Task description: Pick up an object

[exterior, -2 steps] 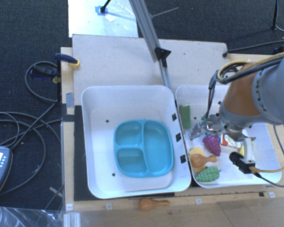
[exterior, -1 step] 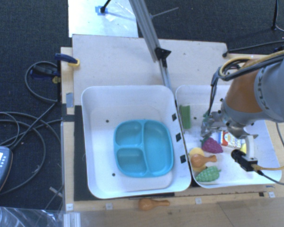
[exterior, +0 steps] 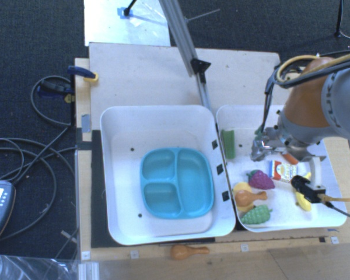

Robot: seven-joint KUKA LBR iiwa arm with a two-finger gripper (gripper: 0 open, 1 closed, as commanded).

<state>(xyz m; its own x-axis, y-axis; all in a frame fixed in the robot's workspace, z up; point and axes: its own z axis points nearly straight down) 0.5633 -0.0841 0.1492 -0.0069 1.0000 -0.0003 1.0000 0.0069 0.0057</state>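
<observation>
at the bench's near edge an orange toy (exterior: 189, 251) lies outside the bins; just beyond it, the left bin (exterior: 119, 174) holds a blue tray (exterior: 177, 182). the right bin (exterior: 332, 214) holds green grapes (exterior: 256, 214), an orange drumstick (exterior: 249, 197), a purple toy (exterior: 261, 179), a banana (exterior: 303, 200), a small carton (exterior: 283, 171) and, farther back by the divider, a green block (exterior: 228, 143). the gripper (exterior: 261, 147) hangs low over that bin's far half, near the carton, with nothing seen in it, and whether it is spread or closed cannot be told.
</observation>
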